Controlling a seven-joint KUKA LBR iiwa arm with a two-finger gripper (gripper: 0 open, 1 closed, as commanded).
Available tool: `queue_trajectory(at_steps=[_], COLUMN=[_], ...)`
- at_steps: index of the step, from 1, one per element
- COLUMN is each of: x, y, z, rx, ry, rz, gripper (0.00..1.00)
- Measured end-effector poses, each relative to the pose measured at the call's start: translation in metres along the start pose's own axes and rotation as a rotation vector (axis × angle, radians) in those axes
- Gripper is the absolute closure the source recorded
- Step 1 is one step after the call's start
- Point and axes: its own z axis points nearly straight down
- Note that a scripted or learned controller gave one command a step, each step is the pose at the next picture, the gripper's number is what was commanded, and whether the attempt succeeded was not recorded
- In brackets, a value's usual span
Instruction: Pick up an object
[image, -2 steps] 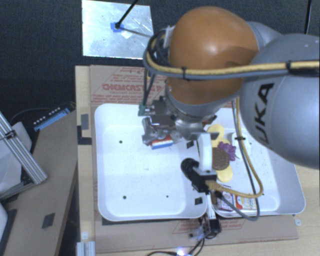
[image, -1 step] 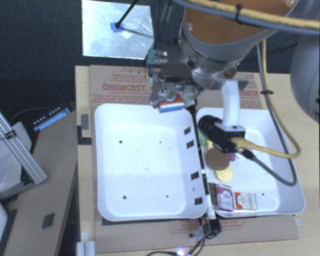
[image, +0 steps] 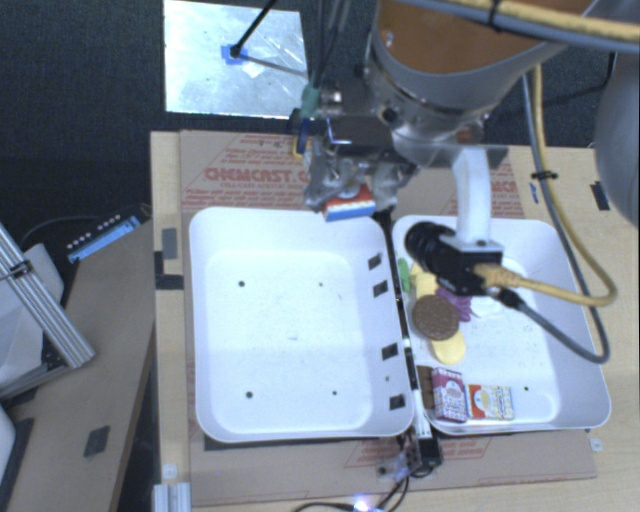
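My gripper (image: 345, 196) hangs over the far rim between the two bins, near the left bin's (image: 220, 300) back right corner. A small flat object (image: 350, 209) with red, white and blue stripes sits between the fingertips, and the gripper is shut on it. It looks lifted off the bin floor. The wide grey and orange arm fills the top of the view above it. In the right bin (image: 570, 380) lie a brown round disc (image: 436, 316), a yellow piece (image: 449, 349), a red box (image: 449, 393) and an orange-and-white packet (image: 490, 401).
A black cylinder (image: 440, 255) with a yellow cable (image: 560, 295) hangs over the right bin's left side, partly covering a green item (image: 404, 270) and a purple one (image: 458, 301). A divider with black clips (image: 392, 320) separates the bins. Cardboard (image: 240, 170) lies under both.
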Motion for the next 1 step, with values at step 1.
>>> queue_trajectory(at_steps=[1], x=[0.0155], y=[0.0367], z=[0.2349], rx=[0.018], ry=[-0.009], rz=[0.005], gripper=[1.0])
